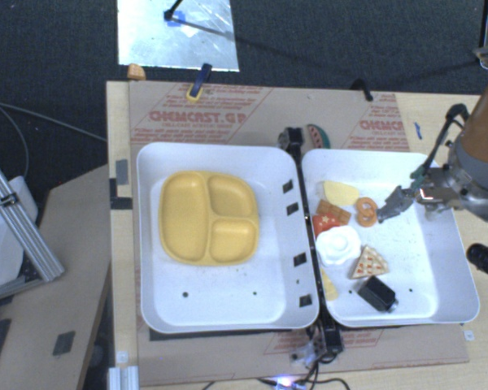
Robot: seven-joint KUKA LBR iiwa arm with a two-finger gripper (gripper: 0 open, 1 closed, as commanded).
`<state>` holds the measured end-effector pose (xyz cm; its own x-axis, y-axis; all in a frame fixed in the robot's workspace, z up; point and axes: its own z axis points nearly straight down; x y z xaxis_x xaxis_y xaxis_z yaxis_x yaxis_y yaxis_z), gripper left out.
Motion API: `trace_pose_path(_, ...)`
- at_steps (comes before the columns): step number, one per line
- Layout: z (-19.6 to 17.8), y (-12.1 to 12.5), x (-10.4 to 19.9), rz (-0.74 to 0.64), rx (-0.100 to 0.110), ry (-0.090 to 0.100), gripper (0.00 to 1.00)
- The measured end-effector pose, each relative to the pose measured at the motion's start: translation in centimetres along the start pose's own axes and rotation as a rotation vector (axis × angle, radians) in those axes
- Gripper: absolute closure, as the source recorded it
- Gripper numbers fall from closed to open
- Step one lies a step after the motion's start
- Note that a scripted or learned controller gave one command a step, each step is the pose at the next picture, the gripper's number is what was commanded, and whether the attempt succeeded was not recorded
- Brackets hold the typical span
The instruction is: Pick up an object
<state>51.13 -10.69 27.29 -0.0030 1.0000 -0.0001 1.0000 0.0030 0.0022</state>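
The right bin (439, 250) holds several small objects: a pale yellow piece (340, 192), a red square piece (332, 215), an orange pretzel-like ring (365, 210), a white cup (338, 245), a tan waffle wedge (368, 262) and a black block (378, 292). My gripper (393, 202) reaches in from the right and hangs just right of the ring, over the bin's upper middle. Nothing shows between its fingers.
The left bin (187, 299) carries a yellow three-compartment plate (207, 218). Black clips (293, 210) line the seam between the bins. The cardboard base (252, 112) extends behind, with a shiny sheet (179, 23) beyond it. An aluminium frame (16, 218) stands at far left.
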Motion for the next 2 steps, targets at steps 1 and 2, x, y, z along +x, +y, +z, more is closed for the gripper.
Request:
trace_pose_path(1,16.4,2.7,-1.8,0.003,0.013,0.002,0.00)
trace_pose_path(2,19.0,4.4,-1.3,0.000,0.003,0.001,0.00)
